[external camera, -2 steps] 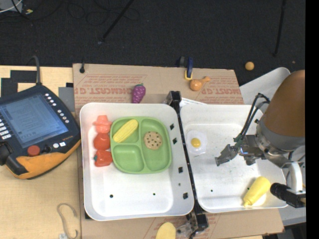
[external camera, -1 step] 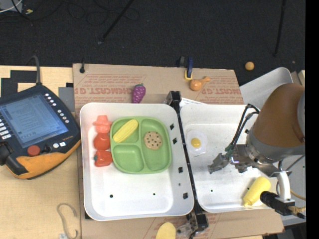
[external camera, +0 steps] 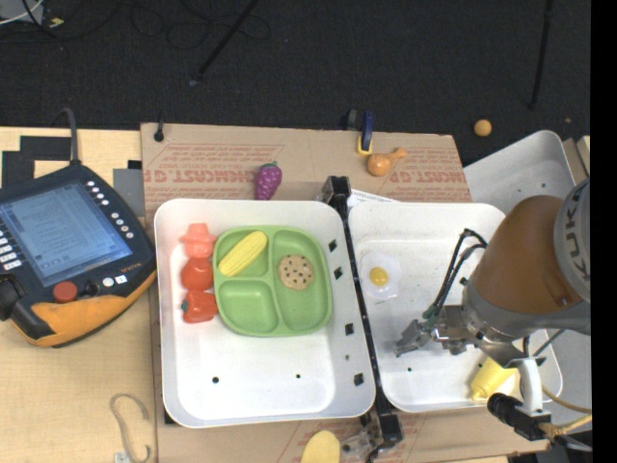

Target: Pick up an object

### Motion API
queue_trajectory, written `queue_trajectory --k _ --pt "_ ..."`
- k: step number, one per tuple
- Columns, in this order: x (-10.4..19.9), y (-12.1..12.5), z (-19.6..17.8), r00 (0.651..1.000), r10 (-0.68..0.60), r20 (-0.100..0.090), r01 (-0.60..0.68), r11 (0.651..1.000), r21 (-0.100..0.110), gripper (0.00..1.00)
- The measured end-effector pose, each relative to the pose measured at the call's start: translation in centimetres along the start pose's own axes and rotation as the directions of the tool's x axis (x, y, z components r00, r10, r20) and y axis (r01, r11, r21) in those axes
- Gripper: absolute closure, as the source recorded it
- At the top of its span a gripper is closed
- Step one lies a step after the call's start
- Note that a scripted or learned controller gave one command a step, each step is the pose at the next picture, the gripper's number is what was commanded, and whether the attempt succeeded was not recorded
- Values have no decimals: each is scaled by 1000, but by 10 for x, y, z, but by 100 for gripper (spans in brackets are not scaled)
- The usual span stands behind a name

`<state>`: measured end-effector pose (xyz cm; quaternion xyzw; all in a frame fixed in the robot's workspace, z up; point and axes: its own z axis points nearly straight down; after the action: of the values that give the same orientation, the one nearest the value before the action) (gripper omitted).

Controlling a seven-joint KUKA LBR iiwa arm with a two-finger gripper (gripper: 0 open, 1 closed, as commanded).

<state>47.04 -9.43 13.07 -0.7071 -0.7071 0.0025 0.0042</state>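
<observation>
Gripper (external camera: 416,339) is hovering low in lower-right bin (external camera: 424,249), jaws' gap impossible to tell, risking closing on bare floor, as fried egg (external camera: 378,278) and yellow toy (external camera: 490,379) are lying either side.

A teach pendant (external camera: 67,249) with a lit screen and an orange-and-black housing is laid on the wooden counter (external camera: 58,394) at the left, and a bent metal hook (external camera: 130,422) is seen near the front edge below it. A printed cardboard sheet (external camera: 212,162) is spread farther back; a purple bunch of toy grapes (external camera: 268,180) is set on it, a blue-and-yellow clamp (external camera: 365,133) is fixed at its far edge, and an orange pear-shaped toy (external camera: 383,162) is placed just beside the clamp. A small orange ball (external camera: 482,127) is seen on the dark floor beyond, where black cables (external camera: 231,17) are strewn.
</observation>
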Motion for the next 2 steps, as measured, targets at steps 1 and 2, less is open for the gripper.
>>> queue_trajectory --k 1,2 --pt "2 0 46 1000 -1 1 1 1000 -6 0" --pt "-1 0 33 1000 7 1 -7 1000 -7 100"
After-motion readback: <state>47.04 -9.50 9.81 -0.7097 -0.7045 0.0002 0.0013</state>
